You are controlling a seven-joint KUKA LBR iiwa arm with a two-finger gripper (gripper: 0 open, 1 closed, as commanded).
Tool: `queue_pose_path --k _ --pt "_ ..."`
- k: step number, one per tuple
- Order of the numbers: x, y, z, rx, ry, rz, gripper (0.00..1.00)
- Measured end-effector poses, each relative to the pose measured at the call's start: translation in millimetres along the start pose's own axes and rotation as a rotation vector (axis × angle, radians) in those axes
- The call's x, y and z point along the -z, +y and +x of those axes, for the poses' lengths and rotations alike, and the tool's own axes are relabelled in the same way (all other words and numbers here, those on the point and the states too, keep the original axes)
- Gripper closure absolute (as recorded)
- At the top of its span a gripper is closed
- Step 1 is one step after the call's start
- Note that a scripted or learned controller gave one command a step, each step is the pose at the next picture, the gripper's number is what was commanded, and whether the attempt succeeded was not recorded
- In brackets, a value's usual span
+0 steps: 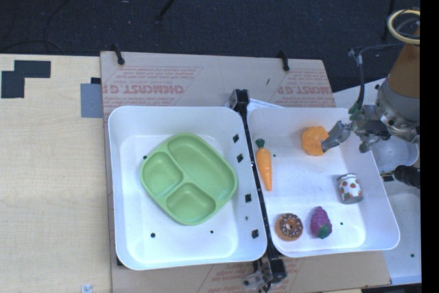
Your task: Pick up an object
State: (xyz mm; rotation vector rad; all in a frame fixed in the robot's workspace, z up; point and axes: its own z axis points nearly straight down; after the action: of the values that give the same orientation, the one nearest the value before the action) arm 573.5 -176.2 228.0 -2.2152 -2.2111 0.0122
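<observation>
The gripper (343, 132) reaches in over the right bin (384, 243), one grey finger tip touching a rounded orange fruit (314, 141); whether the claw is wide or narrow I cannot tell. A tapered carrot (264, 165) lies near the divider. Toward the front sit a ring-shaped doughnut (289, 226), knobbly purple grapes (320, 221) and a small spotted jar (349, 189). The left bin (127, 243) bears a smooth green plate (188, 178) with three compartments.

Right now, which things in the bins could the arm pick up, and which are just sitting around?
Could be picked up: orange ball next to the tool, carrot, small jar, donut, purple grapes.

Just sitting around: green divided plate, left bin, right bin, cardboard sheet.
</observation>
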Motion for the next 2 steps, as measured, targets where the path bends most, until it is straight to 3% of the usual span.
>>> queue_pose_path --k 1,2 --pt "7 2 0 0.002 -0.002 -0.011 0.00" --pt "-50 -7 6 0.002 0.000 -0.006 0.00"
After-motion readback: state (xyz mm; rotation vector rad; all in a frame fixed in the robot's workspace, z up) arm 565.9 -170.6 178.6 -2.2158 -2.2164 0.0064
